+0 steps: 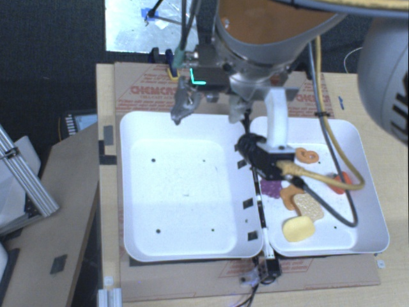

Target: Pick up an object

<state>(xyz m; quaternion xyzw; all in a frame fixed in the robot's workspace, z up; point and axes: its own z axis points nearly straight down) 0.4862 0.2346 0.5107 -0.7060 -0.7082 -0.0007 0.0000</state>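
My gripper [209, 110] hangs over the back rim of the left bin [137, 171]. It is open, its two fingers [181, 107] spread wide with nothing between them. The objects lie in the right bin [364, 190]: an orange pretzel shape [307, 155], a purple piece [271, 188], a tan toast-like slice [308, 206], a yellow chip-like piece [298, 229] and a red-orange piece [342, 179] partly behind a cable. All of them sit to the right of the gripper and nearer the front.
The two white bins meet at a central divider [257, 197] with black clips. They rest on cardboard [140, 88] over the bench. An aluminium rail [29, 184] stands at the far left, off the bench.
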